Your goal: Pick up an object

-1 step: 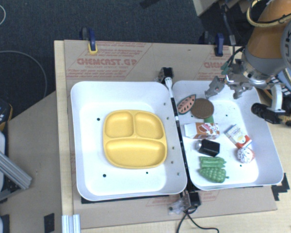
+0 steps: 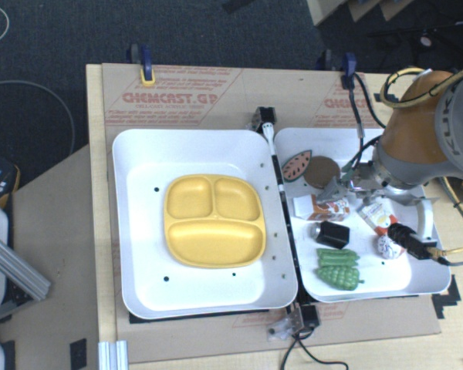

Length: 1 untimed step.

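Note:
The right bin [image 2: 424, 284] holds several small objects. A watermelon-slice toy [image 2: 297, 166] and a brown disc [image 2: 320, 172] lie at its far left. A crumpled orange and white wrapper [image 2: 328, 206], a black block [image 2: 333, 234] and green pea pods [image 2: 338, 268] follow toward the front. A red and white tube [image 2: 376, 218] and a small shiny ball [image 2: 386, 246] lie further right. My gripper [image 2: 357, 182] hangs low over the bin's middle, just right of the brown disc and above the wrapper. The grey wrist [image 2: 401, 168] covers much of it.
The left bin [image 2: 131, 206] carries a yellow divided plate [image 2: 214, 220]. The arm's orange band [image 2: 417, 118] overhangs the right bin's far right corner. Cables run along the bin's right side, with a black connector [image 2: 410, 241] near the ball. Blue clamps [image 2: 146, 62] hold the board's back edge.

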Each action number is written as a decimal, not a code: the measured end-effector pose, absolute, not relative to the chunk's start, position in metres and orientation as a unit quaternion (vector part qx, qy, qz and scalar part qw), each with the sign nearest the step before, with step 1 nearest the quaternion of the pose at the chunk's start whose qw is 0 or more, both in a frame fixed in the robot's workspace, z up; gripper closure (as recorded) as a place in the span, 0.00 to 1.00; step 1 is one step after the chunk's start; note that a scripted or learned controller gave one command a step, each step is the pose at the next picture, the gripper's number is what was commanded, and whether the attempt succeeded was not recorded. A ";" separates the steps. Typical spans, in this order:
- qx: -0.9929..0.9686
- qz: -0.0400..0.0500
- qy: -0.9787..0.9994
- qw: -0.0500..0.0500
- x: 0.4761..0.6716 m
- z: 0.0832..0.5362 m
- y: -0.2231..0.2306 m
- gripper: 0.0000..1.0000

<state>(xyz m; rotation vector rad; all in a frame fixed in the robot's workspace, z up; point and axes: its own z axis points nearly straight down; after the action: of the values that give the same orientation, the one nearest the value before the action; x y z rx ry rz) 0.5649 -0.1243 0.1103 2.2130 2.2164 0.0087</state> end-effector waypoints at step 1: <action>0.707 0.009 0.707 0.014 0.540 0.101 -0.115 0.00</action>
<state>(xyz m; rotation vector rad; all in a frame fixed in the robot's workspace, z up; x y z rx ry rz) 0.5396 -0.1149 0.1015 2.2020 2.2001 0.0279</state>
